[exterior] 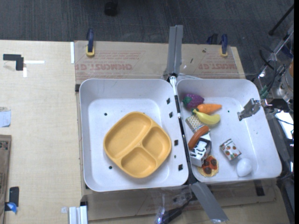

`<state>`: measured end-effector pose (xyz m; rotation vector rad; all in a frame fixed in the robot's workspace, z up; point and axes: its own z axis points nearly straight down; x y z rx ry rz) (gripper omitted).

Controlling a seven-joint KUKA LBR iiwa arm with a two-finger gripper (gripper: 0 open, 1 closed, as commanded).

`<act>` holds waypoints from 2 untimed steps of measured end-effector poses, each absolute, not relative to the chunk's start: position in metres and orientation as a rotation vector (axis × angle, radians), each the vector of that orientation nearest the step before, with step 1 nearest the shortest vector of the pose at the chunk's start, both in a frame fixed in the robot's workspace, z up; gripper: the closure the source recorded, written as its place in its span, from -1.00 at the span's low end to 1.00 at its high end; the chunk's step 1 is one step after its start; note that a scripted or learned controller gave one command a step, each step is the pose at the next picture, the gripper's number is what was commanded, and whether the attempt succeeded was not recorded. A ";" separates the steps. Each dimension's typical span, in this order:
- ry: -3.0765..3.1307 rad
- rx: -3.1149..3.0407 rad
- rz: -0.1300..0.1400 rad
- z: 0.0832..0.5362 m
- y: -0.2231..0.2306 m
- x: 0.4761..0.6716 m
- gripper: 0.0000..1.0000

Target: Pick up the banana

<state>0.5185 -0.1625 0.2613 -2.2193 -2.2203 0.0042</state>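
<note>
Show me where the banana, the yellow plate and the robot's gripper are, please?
banana point(208, 118), camera view, middle of its yellow curve.
yellow plate point(115, 135), camera view, bare left part of its floor.
gripper point(244, 114), camera view, between its fingertips over the right bin.

Here's the arm point(280, 85) at the right edge: grey metal, a tangle of thin cables, ending in a small silvery tool point(247, 110).
</note>
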 end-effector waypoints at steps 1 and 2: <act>-2.367 -2.067 0.000 0.102 -0.125 0.560 -1.00; -2.403 -2.033 -0.004 0.096 -0.117 0.573 -1.00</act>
